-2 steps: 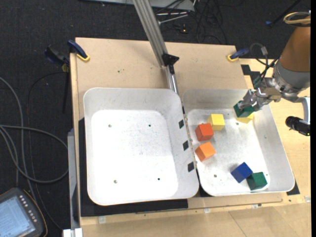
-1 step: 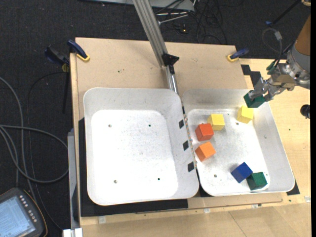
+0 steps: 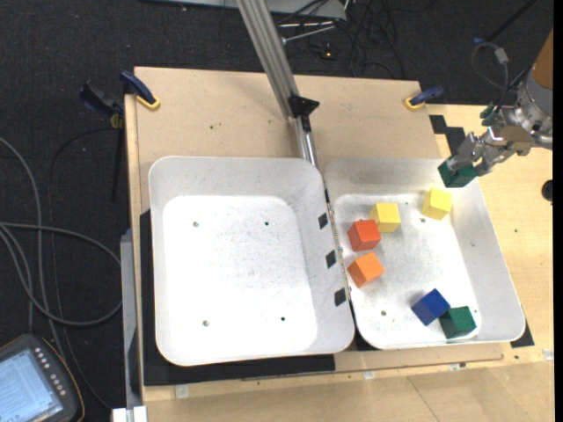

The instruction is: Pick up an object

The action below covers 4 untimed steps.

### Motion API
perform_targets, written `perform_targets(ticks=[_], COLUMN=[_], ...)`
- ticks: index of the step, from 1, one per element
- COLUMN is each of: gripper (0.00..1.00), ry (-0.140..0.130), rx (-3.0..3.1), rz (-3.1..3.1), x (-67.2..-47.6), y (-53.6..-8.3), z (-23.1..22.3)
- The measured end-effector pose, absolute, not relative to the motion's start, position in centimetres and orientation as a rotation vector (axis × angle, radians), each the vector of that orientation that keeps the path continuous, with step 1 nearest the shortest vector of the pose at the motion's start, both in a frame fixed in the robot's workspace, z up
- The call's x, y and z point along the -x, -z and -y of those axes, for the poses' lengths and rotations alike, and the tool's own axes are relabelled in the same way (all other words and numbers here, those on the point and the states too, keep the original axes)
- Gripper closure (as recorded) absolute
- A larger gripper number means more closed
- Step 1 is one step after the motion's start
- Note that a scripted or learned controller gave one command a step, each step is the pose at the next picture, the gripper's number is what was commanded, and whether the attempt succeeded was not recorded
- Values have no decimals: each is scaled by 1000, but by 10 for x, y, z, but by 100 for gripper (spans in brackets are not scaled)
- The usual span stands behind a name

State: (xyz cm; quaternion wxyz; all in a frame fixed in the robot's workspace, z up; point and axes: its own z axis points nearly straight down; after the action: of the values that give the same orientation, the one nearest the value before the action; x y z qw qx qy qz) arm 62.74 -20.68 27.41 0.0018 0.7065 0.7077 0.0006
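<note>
Over right bin's (image 3: 493,236) rim: gripper (image 3: 459,172), perhaps gripping green block (image 3: 456,178)

dark carpet (image 3: 62,51), wooden bench (image 3: 264,117), cables (image 3: 35,236)

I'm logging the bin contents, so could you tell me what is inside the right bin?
Inside the right bin: two yellow blocks, a red block, an orange block, a blue block touching a green block. Their undersides are hidden.

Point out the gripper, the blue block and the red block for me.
gripper (image 3: 461,167): camera view, between its fingertips, on the green block it holds.
blue block (image 3: 430,306): camera view, top face.
red block (image 3: 365,233): camera view, top face.
</note>
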Motion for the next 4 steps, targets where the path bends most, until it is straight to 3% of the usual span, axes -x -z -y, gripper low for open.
perform_targets(ticks=[3,4], gripper=[100,100], ry=[1,-4], rx=[-2215,-2211], rz=[-2233,-2231], x=[-647,-656], y=[-228,-239], z=[50,-7])
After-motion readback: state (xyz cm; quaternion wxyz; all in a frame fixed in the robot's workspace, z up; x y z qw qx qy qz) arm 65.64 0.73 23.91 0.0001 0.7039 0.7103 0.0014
